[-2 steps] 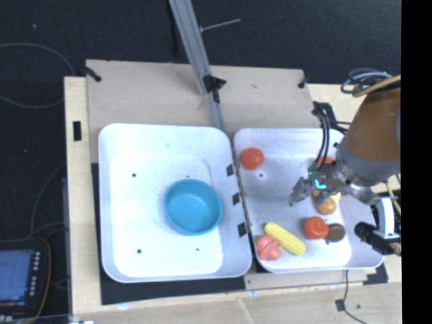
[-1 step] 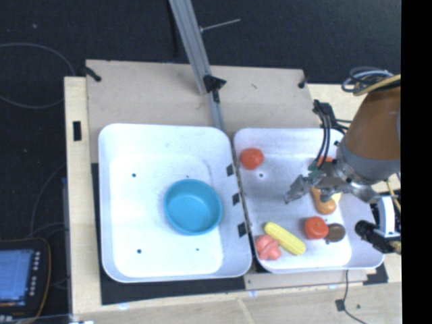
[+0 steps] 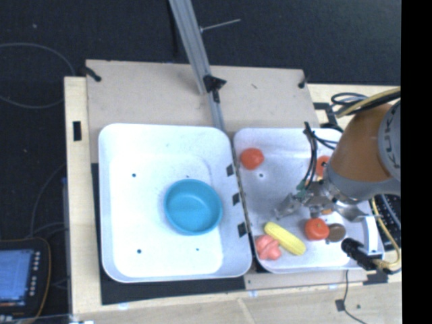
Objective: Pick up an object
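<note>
My gripper (image 3: 289,206) hangs over the middle of the right bin (image 3: 283,147), at the end of the grey and orange arm (image 3: 361,157) that reaches in from the right. Just below it lies a yellow corn-like piece (image 3: 285,238), with a pink object (image 3: 268,248) at that piece's left end. An orange-red round object (image 3: 316,229) and a brown object (image 3: 335,233) sit to the gripper's lower right. A red-orange ball (image 3: 252,158) rests near the bin's upper left. Another orange piece (image 3: 322,164) peeks out beside the arm. I see nothing held in the gripper.
The left bin (image 3: 128,154) holds a blue bowl (image 3: 193,206) near its middle. A grey metal pole (image 3: 192,39) slants down to the bins' shared back edge. Black cables (image 3: 312,154) hang along the arm over the right bin.
</note>
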You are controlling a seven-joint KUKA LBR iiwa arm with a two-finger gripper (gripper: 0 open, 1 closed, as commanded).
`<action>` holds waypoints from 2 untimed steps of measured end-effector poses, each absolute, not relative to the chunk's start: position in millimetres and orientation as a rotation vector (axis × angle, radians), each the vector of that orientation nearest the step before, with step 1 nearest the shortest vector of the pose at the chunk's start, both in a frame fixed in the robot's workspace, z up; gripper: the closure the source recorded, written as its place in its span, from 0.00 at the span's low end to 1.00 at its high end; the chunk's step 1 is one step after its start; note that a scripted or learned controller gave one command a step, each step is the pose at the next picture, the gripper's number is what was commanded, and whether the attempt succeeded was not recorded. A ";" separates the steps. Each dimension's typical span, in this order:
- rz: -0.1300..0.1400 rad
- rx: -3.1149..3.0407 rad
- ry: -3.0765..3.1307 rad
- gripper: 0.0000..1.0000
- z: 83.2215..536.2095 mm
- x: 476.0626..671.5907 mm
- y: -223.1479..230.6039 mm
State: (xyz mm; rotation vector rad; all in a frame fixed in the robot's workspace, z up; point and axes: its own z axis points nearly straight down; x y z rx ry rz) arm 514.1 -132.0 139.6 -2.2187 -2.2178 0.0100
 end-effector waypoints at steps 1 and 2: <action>0.004 -2.224 -2.221 0.00 98.3 514.1 -134.0; -0.009 -2.235 -2.212 1.00 113.2 516.8 -133.3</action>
